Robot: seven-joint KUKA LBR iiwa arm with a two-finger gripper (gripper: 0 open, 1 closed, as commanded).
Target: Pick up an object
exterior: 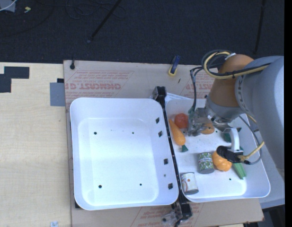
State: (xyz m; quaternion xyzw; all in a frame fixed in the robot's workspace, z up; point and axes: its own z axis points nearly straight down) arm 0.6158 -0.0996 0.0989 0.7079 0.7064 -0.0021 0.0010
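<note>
On the surface (37, 141), your jaws (195, 126) sit low by the red ball (181, 120); spread unclear, so center before closing.

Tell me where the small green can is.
In the camera view, the green can stands in the right bin, just left of an orange fruit, above the white cup.

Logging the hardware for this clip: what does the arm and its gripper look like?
The arm is a thick, rounded grey body with an orange band above the wrist. Yellow and black cables loop over the top of that band, and another yellow cable trails lower down beside the right bin. The gripper is a dark grey metal assembly, too small and cluttered to make out further.
</note>
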